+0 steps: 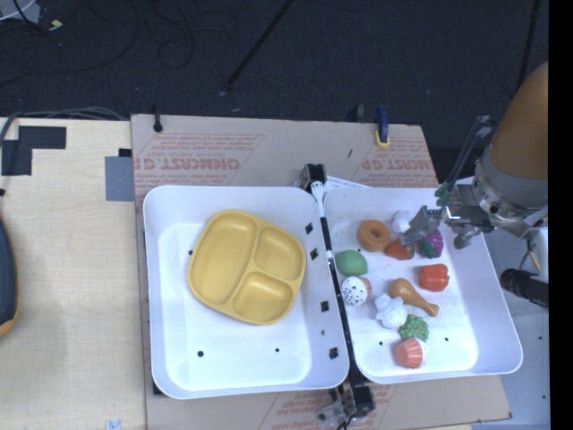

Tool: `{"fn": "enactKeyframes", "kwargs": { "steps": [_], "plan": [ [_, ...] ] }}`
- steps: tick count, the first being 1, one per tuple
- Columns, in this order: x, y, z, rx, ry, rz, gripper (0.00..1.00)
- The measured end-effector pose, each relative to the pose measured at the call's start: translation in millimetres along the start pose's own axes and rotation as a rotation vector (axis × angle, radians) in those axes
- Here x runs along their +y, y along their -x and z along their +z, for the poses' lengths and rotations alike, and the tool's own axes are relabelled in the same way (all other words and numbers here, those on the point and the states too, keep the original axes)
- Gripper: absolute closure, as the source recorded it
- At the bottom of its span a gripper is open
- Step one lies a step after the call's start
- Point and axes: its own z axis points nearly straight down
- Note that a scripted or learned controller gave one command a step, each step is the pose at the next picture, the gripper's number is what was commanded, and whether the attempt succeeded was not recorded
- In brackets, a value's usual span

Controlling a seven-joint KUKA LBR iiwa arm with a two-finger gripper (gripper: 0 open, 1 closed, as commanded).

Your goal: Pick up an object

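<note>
- Dark carpet with loose cables is filling the background; below it, a light wooden worktop is carrying a cardboard sheet printed with red lettering.
- Left bin is lying on the cardboard and is holding a yellow divided plate, tilted slightly, near the bin's middle.
- Right bin is lying just beside the left one, black clips joining them along the shared edge.
- Toy foods are lying scattered in the right bin: a green piece, a white speckled egg, a brown donut, a drumstick, a white floret, a broccoli piece, a pink-red piece, a red pepper and a purple piece.
- End effector is hovering over the bin's upper area, just beside the purple piece and a red-orange piece; whether it is clenched or released cannot be told.
- Grey arm with orange band is reaching in from the right.
</note>
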Motion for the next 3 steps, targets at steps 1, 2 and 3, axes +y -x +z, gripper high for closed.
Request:
{"fn": "enactKeyframes", "kwargs": {
  "steps": [1,2,3],
  "plan": [
    [0,1,-10,0.001,-0.001,0.001,1.00],
    [76,2,27,-0.001,0.001,-0.004,1.00],
    [36,-43,39,0.003,-0.006,-0.002,1.00]
  ]
}}
